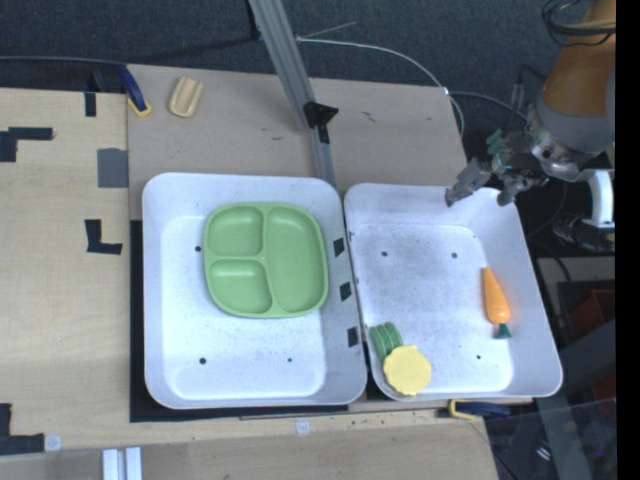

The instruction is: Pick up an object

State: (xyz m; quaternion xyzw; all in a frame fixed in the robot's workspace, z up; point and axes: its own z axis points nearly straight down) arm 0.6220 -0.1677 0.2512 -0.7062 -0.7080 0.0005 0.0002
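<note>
The gripper (482, 190) hangs over the far right corner of the right bin (420, 208), its two dark fingers (461, 186) spread apart with clear space between them and nothing held there. The fingers point down and toward the left, their tips just above the bin's far rim. Behind them the wrist is a cluster of grey metal and cabling, and above that the arm (580, 78) rises to the upper right, its orange band broad and rounded, leaning in from the right side of the scene.

Inside the right bin, an orange carrot-shaped toy (495, 298) lies near the right wall, well apart from the gripper, its long axis running near-to-far with a small green tip at the near end. At the near left corner of the same bin sits a yellow disc-shaped piece (408, 370), touching a green ridged piece (385, 338) just on its far side.

The left bin (170, 298) holds a green divided plate (266, 259) with three compartments, lying flat in the far half. On the bench beyond the left bin rests a small tan block (185, 97). A grey metal post (285, 48) slants down toward the gap between the bins.
</note>
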